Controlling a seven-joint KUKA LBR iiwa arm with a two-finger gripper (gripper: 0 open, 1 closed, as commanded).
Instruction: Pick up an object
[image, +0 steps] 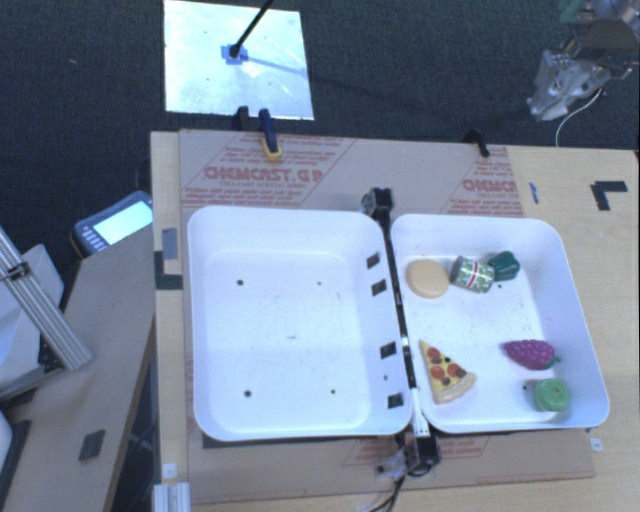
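Holding toys: right bin (575, 330).
Pizza (444, 371), grapes (528, 352), can (471, 274), cookie (428, 279) lying inside; claw (562, 82) hanging top right, grip indiscernible.

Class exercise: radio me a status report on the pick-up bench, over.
Gripper high at top right, off the bins. Pizza slice, grapes, can untouched in right bin. Nothing in the way.

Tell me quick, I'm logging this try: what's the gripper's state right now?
Gripper: up at the far right, off the bench and away from both bins, nothing in it; open or closed cannot be told.
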